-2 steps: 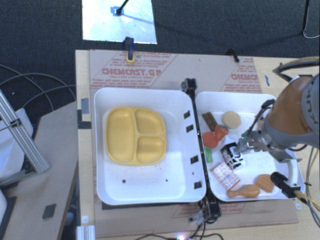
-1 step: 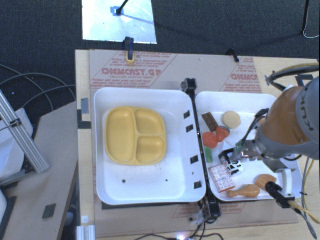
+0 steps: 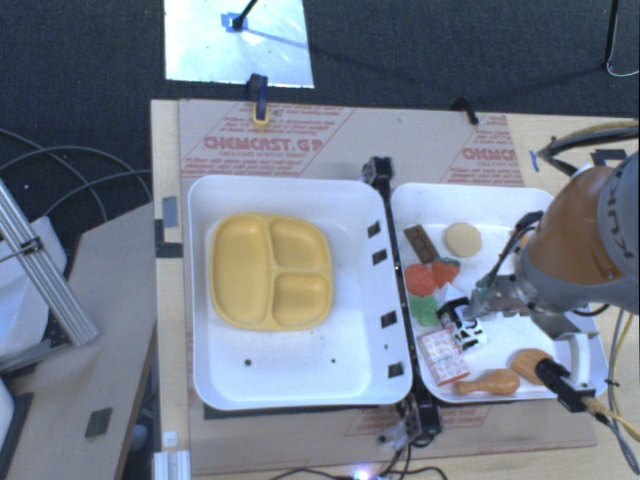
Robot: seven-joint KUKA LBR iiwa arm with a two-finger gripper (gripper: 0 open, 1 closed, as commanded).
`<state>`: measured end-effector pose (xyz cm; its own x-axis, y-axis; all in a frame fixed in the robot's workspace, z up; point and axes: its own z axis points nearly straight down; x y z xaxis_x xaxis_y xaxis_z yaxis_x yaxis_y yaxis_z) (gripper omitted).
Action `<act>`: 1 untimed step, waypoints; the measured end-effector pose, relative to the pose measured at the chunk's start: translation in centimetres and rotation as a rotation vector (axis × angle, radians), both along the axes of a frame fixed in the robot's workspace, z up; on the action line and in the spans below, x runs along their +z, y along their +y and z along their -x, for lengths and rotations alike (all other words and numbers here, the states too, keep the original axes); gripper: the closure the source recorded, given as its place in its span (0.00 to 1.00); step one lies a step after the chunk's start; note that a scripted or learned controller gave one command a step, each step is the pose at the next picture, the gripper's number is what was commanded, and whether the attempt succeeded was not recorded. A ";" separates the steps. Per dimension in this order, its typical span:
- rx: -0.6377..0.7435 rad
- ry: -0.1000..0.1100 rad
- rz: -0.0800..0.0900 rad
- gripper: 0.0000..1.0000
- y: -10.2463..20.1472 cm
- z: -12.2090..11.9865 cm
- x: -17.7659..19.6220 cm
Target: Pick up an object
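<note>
Two white bins sit side by side on the bench. Left bin (image 3: 200, 298) has a yellow divided tray (image 3: 270, 270) lying flat in it, a bit left of the middle, three compartments facing up.

Moving over to the right bin (image 3: 420, 196), that's where all the small stuff is. Along its left side there's a brown chocolate bar (image 3: 420, 243) at a slant, then a red tomato-looking piece (image 3: 428, 276) just below it, with a green bit (image 3: 424, 310) touching that from underneath. Further toward the front edge is a small red and white packet (image 3: 441, 356). A pale round cookie (image 3: 462, 239) sits near the back, well apart from the packet. Up front, an orange drumstick-shaped thing (image 3: 500, 380) lies along the bin's near wall.

The gripper (image 3: 466, 326) is down low in the right bin, between the green bit and the drumstick, just beside the packet. Can't tell how its pincer stands, it's too dark and jumbled there.
</note>
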<state>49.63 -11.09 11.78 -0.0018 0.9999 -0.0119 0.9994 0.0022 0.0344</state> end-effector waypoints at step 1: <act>0.002 -0.003 0.000 1.00 0.0 -0.1 1.0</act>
